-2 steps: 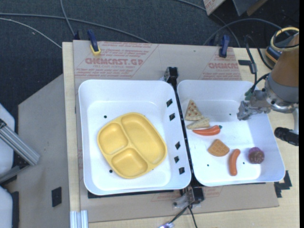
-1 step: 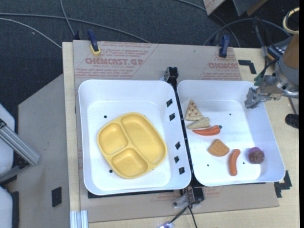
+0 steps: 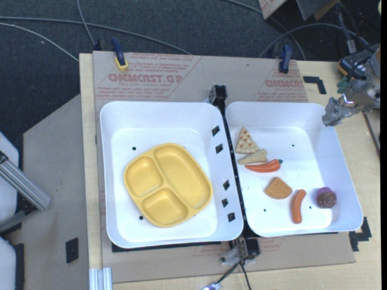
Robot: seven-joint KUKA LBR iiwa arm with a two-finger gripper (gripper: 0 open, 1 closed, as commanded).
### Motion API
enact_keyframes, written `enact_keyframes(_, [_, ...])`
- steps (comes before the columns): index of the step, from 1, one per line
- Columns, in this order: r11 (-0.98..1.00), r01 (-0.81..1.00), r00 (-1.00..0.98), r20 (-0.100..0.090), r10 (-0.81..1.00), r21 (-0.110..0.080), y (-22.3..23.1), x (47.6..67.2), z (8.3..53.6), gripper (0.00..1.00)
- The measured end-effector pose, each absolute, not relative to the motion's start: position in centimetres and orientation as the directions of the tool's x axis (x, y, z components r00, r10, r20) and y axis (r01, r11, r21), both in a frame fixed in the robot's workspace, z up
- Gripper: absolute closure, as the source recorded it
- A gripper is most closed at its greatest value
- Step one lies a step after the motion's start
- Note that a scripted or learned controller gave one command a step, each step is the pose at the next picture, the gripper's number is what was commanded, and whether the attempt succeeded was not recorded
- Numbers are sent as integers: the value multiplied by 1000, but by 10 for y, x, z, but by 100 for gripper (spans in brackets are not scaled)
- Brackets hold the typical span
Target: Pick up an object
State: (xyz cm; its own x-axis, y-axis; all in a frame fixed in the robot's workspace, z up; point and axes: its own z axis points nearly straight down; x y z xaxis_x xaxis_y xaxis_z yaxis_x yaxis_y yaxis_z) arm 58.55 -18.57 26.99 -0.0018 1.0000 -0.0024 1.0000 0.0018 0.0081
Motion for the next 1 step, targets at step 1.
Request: enact_keyframes(1, [5, 1000, -5, 3, 1000, -3, -139, 580, 255, 100])
